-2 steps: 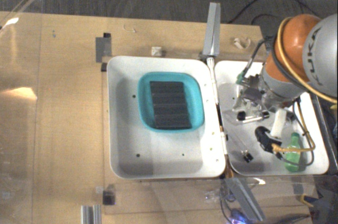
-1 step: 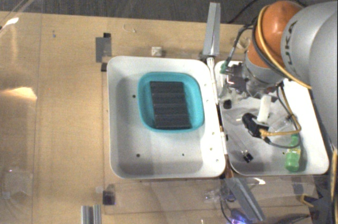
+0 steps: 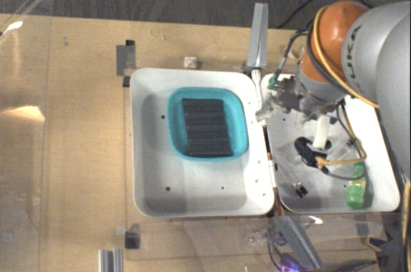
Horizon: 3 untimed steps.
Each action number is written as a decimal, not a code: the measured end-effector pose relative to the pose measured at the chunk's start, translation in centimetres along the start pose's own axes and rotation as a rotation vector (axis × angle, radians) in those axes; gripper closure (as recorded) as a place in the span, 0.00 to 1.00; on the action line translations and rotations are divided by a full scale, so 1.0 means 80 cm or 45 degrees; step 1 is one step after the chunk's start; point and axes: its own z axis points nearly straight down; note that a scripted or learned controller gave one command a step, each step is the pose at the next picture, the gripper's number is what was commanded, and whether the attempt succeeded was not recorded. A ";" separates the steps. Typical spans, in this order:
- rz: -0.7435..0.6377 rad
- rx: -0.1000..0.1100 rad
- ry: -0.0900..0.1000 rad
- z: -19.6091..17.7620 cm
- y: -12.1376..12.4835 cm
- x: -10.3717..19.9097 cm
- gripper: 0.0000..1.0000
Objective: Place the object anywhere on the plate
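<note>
The gripper [image 3: 287, 99] is held over the upper left of the right bin [image 3: 385, 203]; its grip cannot be told. A green block [image 3: 356, 194] and a small black piece [image 3: 299, 188] are seen lower in that bin. A black ribbed pad [image 3: 205, 127] is laid on the teal plate [image 3: 174, 118] in the left bin [image 3: 148, 190].

Two white bins, the left bin [image 3: 192, 190] and the right bin [image 3: 286, 142]; one teal plate [image 3: 239, 129]; one black ridged block [image 3: 205, 126]; one green object [image 3: 356, 194].
</note>
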 end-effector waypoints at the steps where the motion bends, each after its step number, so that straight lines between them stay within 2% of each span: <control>1: 0.000 0.000 0.000 0.000 0.000 0.000 0.00; 3: 0.000 0.000 0.000 0.000 0.000 0.000 0.00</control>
